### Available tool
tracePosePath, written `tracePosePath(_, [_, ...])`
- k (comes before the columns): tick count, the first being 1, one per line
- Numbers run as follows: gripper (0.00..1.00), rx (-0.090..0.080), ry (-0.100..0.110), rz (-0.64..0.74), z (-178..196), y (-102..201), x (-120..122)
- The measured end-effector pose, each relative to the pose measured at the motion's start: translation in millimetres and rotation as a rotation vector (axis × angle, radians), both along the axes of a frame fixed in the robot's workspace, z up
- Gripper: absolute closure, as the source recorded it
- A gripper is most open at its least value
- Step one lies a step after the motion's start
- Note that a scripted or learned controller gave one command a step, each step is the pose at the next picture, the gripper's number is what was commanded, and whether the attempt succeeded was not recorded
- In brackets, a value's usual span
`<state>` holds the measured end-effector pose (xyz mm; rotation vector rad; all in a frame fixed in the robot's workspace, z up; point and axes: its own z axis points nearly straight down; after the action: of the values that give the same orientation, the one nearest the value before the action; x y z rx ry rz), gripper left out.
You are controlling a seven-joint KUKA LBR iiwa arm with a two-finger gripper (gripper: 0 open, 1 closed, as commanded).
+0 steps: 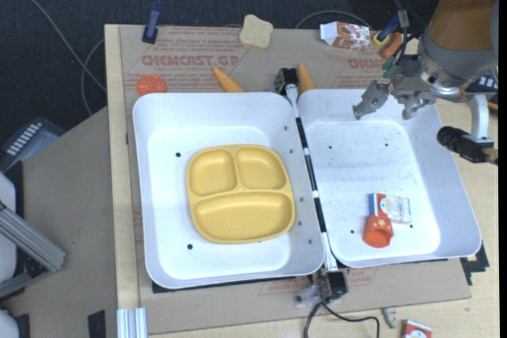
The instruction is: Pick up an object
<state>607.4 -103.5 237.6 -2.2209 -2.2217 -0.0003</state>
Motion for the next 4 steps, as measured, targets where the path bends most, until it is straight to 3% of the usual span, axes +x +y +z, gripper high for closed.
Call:
tracePosePath(1, [0.0, 0.0, 0.002, -0.002, -90, -26, -62])
tracePosePath(2, [0.0, -0.004, -0.012, 0.0, -149, -32, -109])
tracePosePath(3, [1.0, -0.009, -0.019, -0.003, -138, -34, -107])
tracePosePath(4, [0.0, -0.008, -0.016, -0.003, -138, -33, -108])
